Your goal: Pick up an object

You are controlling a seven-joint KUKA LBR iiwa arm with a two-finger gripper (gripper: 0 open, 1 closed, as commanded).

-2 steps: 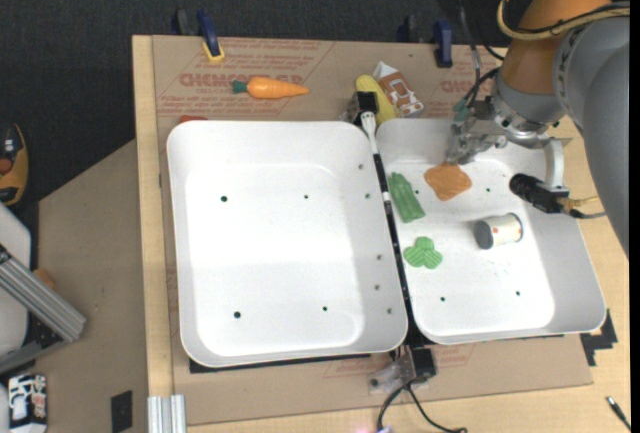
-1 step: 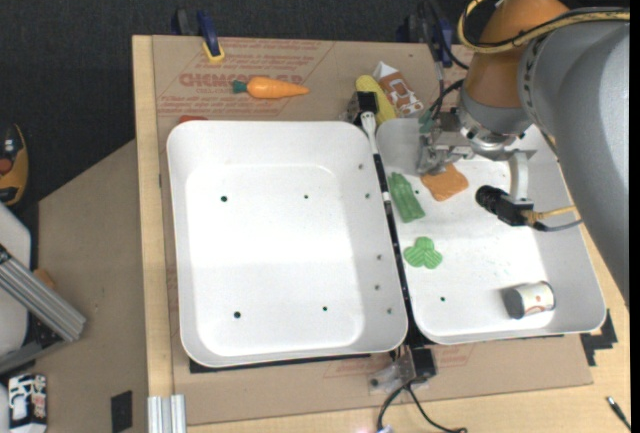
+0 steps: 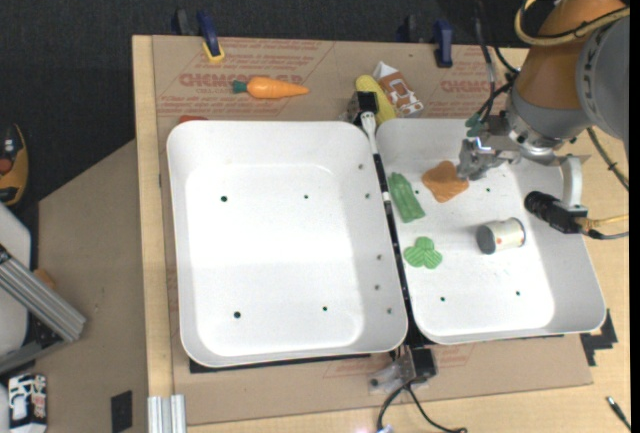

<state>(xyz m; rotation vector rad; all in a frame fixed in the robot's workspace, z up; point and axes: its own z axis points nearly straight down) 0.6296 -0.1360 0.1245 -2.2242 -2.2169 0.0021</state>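
The gripper (image 3: 478, 157) sits low in the right bin (image 3: 560, 316), near its far edge, and its fingers blur into the wrist hardware, so I cannot tell how far apart they stand or whether anything is between them. Just to their left, touching or nearly so, lies an orange wedge-shaped piece (image 3: 445, 182), its long axis running roughly left to right. Further left lies a green strip (image 3: 405, 198), angled along the bin's inner wall, with a green leafy piece (image 3: 423, 254) nearer the camera. A small grey-and-white cylinder (image 3: 500, 236) rests on its side toward the near right. The orange wedge looks like the closest candidate
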